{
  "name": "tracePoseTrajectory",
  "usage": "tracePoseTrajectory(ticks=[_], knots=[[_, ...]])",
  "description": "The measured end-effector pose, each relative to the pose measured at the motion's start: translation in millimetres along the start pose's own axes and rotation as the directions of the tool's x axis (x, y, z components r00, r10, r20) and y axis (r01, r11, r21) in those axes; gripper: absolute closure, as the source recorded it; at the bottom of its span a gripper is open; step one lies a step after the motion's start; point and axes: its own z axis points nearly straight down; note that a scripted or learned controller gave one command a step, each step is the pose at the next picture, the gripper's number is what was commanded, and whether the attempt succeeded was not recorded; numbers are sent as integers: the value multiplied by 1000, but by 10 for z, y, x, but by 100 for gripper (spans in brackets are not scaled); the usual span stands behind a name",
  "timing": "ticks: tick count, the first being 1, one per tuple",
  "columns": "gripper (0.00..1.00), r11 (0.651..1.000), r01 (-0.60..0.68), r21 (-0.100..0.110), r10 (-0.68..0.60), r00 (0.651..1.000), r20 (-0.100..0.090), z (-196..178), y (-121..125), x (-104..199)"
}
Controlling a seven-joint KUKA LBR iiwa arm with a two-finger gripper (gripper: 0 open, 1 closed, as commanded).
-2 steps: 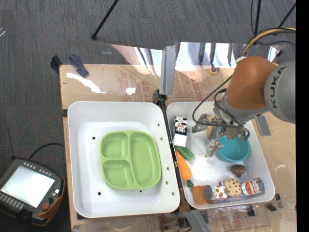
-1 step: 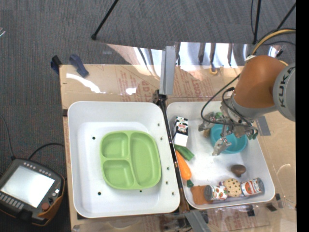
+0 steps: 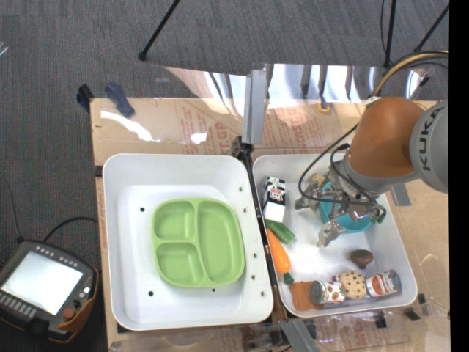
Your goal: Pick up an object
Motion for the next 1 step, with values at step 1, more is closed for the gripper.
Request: tracePoseTrajectory(ticks=[1], knots=[[100,1000,3,1,-3,1000,5,-114,11,-24]])
